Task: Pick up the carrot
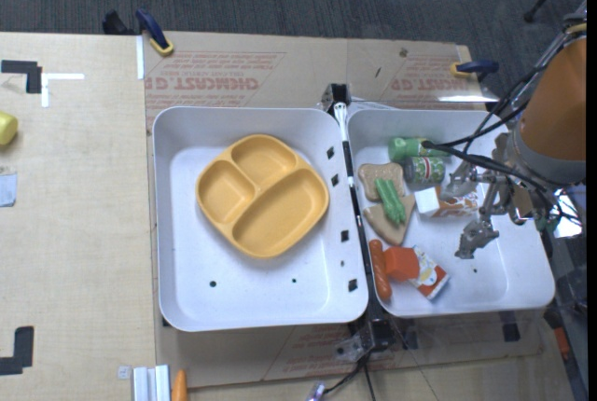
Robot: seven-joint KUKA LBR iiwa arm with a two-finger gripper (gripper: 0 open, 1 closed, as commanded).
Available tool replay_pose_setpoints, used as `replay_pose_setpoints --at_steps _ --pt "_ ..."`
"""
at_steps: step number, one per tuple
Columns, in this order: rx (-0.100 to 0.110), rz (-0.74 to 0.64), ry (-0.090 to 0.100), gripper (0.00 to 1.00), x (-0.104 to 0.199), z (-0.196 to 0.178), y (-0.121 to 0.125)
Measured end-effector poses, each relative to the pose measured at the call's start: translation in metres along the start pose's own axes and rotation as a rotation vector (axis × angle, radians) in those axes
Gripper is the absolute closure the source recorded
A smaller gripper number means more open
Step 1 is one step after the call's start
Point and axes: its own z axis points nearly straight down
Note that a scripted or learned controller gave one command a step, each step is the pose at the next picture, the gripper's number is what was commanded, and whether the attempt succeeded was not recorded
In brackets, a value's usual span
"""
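Desk (75,203) bears two white bins. Left bin (187,287): yellow divided plate (262,195). Right bin (522,283): carrot (378,269) at left wall, beside red carton (415,269). Gripper (474,241) above bin's right half, fingers' state unclear.

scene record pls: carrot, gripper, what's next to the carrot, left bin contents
carrot: right bin, against its left wall, lying lengthwise
gripper: above right bin, to the right of the carrot, apart from it
beside carrot: red and white packet, touching or overlapping it
above carrot: bread slices with a green pea pod on top
left bin: yellow divided plate
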Motion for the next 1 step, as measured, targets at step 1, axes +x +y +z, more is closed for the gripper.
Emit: replay_pose_setpoints --at_steps 1 --pt "0.003 -0.116 -0.014 0.00 -0.0140 0.1049 0.0183"
